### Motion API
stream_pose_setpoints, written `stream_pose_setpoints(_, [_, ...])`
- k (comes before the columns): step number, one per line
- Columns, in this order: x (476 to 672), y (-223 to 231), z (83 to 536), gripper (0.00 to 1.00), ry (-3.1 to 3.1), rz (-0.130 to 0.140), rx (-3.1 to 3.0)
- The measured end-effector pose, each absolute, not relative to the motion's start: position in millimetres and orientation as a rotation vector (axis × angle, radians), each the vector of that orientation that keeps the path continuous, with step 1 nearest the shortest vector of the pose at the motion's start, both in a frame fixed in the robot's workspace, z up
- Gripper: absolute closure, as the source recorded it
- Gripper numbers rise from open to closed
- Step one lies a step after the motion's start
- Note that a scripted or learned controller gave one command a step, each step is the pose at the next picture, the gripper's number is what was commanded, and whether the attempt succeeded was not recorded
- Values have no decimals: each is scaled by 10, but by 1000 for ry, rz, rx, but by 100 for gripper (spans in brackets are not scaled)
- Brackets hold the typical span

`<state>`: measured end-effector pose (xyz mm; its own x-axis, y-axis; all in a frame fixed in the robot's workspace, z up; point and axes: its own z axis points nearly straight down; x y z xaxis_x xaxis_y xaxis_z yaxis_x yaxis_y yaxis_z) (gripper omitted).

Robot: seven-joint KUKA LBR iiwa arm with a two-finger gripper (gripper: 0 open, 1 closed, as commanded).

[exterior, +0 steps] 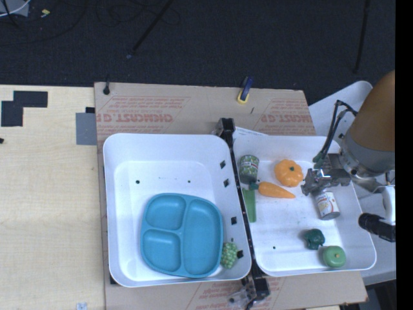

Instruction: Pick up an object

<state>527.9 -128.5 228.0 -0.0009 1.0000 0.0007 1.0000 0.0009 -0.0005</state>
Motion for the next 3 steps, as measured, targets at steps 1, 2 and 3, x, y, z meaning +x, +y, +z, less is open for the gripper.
stream_pose_setpoints(1, [5269, -793, 2363, 100, -2224, -1, -2214])
stream_pose_setpoints(2, [5306, -267, 2215, 100, -2223, 3, -2214])
stream_pose_setpoints(3, [5236, 219, 2280, 100, -2223, 1, -2214])
